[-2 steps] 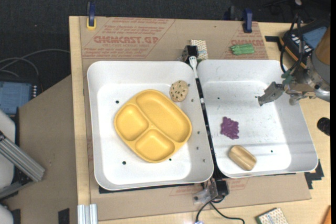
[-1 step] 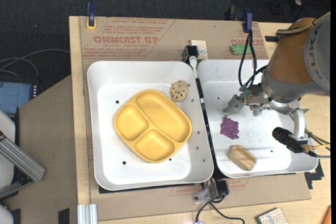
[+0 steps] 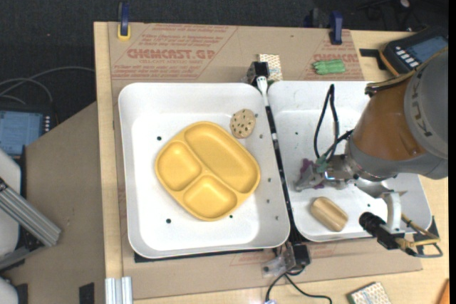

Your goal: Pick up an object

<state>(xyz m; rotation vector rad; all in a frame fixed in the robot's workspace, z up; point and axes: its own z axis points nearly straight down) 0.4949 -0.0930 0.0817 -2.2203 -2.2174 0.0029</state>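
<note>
My gripper (image 3: pixel 308 176) is low in the right bin (image 3: pixel 299 107), near its left wall. A tan, roll-shaped object (image 3: pixel 328 213) lies in the same bin just below and to the right of the gripper, apart from it. In the left bin (image 3: pixel 139 153) a yellow divided plate (image 3: pixel 206 169) sits in the middle. A round chocolate-chip cookie (image 3: pixel 243 123) lies by the plate's upper right edge. The arm's orange band (image 3: pixel 385 132) and grey wrist cover much of the right bin's right half.
A black cable (image 3: pixel 329 117) loops from the wrist over the right bin. A small green object (image 3: pixel 329 67) lies on the cardboard behind the right bin. Blue clamps (image 3: pixel 125 18) hold the board's far edge. A dark handheld device (image 3: pixel 417 50) sits at the far right.
</note>
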